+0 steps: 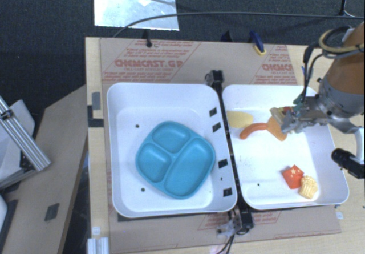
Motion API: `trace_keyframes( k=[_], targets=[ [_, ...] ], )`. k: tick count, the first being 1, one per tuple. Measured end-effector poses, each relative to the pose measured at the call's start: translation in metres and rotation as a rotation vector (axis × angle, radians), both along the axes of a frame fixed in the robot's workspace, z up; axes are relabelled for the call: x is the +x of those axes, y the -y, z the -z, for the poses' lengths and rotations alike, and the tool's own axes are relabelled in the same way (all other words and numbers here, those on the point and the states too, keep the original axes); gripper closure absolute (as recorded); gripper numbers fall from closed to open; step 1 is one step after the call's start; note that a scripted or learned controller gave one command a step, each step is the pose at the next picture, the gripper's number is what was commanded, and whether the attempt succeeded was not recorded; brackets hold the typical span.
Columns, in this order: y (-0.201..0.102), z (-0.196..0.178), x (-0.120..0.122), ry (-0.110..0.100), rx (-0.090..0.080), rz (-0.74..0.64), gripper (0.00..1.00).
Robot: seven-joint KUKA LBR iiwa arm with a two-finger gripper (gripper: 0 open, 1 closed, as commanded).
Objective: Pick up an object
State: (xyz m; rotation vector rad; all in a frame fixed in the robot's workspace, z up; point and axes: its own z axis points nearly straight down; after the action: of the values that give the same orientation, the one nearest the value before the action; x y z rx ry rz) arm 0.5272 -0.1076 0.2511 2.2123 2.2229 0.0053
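Note:
My gripper (285,120) is low over the upper middle of the right bin (325,150), at the end of the grey arm with its orange band (349,76). Right under its tip lies a tan-orange piece (276,130), which joins or touches a curved orange object (252,130) stretching to the left. A pale yellow flat object (239,117) lies just above that curve. At the bin's front right sit a red object (292,175) and a yellow corn-like piece (308,187), side by side and well clear of the gripper.
The left bin (125,133) holds a blue divided plate (175,158). A black divider with clips (223,150) runs between the bins. Cables (311,70) hang by the arm at the right. A black part (348,161) juts in at the right bin's edge.

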Motion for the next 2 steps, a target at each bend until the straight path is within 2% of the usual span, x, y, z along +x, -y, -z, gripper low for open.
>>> trace_keyframes(
  k=[1, 2],
  targets=[
    [-0.053, 0.015, 0.0, -0.005, 0.002, -0.004, 1.0],
    [-0.101, 0.012, 0.004, -0.005, 0.003, -0.006, 1.0]
  ],
)
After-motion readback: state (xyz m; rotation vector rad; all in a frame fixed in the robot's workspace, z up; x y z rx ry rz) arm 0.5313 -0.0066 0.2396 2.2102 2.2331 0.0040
